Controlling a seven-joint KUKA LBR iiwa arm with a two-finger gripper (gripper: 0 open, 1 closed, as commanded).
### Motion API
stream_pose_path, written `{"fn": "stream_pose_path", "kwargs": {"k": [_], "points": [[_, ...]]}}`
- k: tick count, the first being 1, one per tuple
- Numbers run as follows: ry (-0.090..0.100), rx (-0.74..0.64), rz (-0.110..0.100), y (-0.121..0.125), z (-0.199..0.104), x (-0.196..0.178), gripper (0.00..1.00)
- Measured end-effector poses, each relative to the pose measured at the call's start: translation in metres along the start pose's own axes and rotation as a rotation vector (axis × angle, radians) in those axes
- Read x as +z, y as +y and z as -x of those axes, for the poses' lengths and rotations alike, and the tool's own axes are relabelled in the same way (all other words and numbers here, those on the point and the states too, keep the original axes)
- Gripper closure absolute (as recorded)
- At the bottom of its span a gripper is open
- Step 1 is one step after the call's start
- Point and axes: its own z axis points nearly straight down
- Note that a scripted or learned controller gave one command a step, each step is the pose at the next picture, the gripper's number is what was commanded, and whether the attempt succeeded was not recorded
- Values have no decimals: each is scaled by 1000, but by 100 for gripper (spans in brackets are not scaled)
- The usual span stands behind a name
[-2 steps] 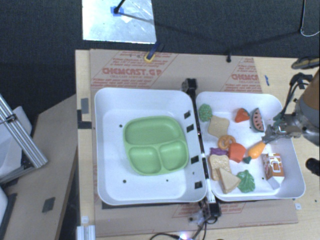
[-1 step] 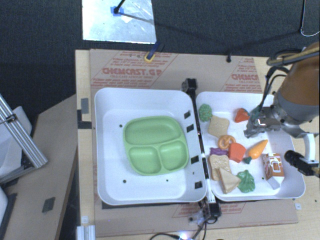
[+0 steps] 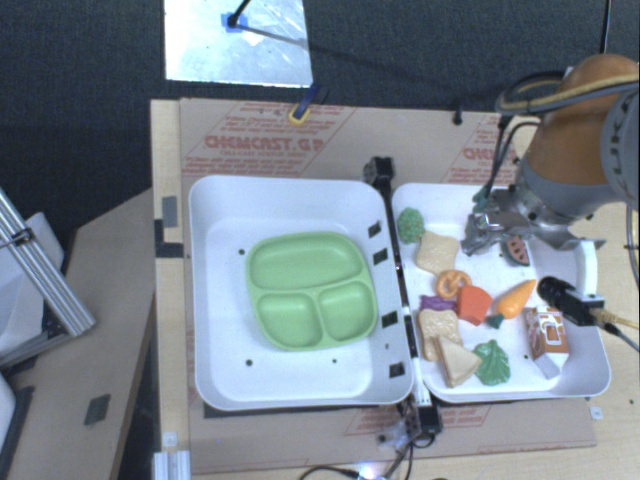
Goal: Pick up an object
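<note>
claw hangs over right bin, near bread; claw state cannot be told.

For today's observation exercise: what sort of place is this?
Probably a robotics lab test bench: a robot arm reaches over two white bins, one holding toy food, the other a green divided plate.
</note>
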Motion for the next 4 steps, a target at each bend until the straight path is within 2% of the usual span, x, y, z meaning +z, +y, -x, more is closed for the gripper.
{"fn": "stream_pose_path", "kwargs": {"k": [1,2,3,4], "points": [[0,0,-2,19,-49,9,100],[1,0,0,49,-89,0,100],[2,0,-2,73,-145,8,100],[0,4,-1,79,-157,6,100]]}}
